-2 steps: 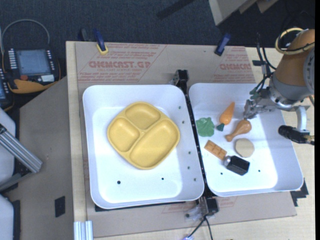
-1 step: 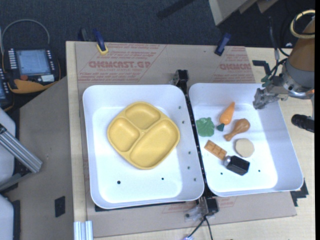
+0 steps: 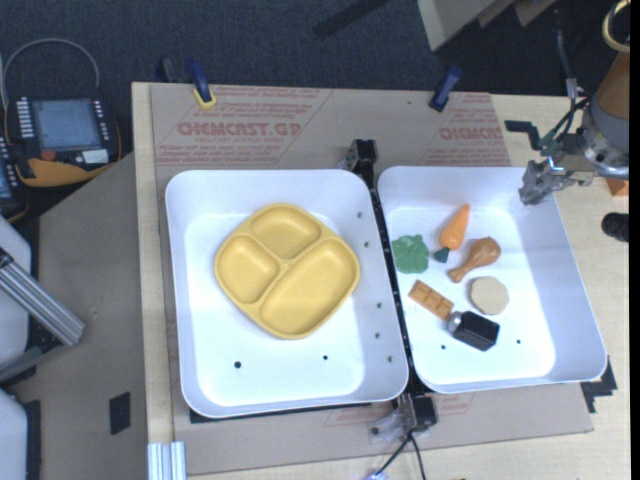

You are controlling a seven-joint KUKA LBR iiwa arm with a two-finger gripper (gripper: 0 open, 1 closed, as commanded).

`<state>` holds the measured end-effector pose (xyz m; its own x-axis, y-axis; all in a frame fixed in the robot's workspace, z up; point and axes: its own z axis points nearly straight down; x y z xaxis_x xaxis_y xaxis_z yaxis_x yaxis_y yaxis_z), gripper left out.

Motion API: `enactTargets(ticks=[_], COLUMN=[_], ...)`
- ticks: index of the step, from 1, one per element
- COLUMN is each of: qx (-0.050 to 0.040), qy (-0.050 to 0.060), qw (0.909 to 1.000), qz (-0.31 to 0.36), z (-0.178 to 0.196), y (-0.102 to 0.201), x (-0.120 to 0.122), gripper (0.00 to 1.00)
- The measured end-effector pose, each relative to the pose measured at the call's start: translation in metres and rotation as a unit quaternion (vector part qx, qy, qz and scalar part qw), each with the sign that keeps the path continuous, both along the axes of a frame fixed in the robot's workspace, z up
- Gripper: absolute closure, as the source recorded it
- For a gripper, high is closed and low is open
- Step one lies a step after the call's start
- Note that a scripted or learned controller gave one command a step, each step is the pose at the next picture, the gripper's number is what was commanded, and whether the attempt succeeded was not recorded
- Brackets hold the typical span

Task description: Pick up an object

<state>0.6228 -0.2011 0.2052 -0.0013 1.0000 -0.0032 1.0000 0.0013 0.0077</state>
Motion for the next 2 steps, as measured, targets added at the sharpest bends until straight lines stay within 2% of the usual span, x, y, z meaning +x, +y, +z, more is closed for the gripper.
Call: enactTargets(ticks=[1, 2], qx=[0.0, 0.0026], qy=[0.0, 0.004], qw=[1.0, 1.0], qz=[0.0, 0.003], z=[0.047, 0.048], y=[0.007, 0.066], x=[0.003, 0.009], gripper=[1.0, 1.0])
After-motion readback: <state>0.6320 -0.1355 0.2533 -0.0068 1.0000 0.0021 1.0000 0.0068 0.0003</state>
